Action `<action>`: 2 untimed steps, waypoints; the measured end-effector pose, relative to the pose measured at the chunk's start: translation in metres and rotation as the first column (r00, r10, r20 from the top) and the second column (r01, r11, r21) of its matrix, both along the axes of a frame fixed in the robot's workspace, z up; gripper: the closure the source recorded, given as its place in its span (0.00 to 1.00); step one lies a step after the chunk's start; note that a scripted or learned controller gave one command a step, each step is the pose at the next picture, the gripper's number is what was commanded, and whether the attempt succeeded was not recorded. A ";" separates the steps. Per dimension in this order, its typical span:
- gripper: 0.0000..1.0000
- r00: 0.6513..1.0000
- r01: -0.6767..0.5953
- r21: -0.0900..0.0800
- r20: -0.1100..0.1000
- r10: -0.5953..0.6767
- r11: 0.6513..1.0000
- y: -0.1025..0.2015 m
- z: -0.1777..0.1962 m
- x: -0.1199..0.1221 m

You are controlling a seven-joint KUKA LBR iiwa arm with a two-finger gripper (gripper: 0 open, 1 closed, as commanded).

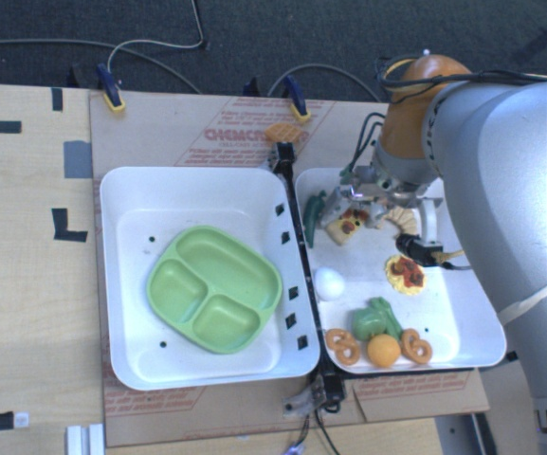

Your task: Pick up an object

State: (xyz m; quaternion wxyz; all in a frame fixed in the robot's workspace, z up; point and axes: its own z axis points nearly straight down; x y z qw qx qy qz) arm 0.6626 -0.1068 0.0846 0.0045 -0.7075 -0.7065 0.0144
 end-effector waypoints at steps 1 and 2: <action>1.00 1.000 0.001 0.000 -0.008 -0.001 1.000 0.000 0.009 -0.001; 1.00 1.000 -0.004 0.014 0.027 0.003 1.000 0.036 0.100 -0.050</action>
